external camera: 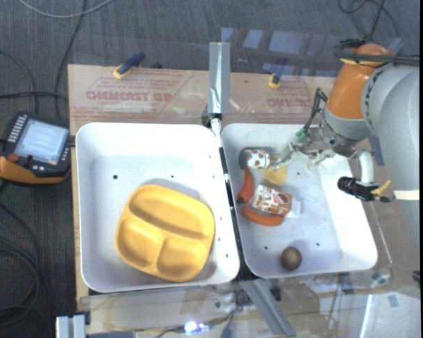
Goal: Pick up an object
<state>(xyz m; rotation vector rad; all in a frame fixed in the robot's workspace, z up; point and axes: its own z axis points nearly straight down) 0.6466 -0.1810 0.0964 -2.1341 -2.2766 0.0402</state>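
Observation:
In the right bin [338, 239] lie a small printed can [254, 159] on its side, a pale yellow piece [276, 174] beside it, an orange-red curved thing with a printed packet [268, 204] on it, and a brown ball [290, 258] near the front. My gripper [294, 153] hangs over the bin's back part, just right of the can and above the yellow piece. Whether anything sits between its fingers is too small to make out.
The left bin [99, 153] holds a yellow divided tray [166, 231]. A metal divider post [216, 83] rises between the bins at the back. A teach pendant [32, 148] lies on the floor at left. The arm's grey body [402, 139] fills the right side.

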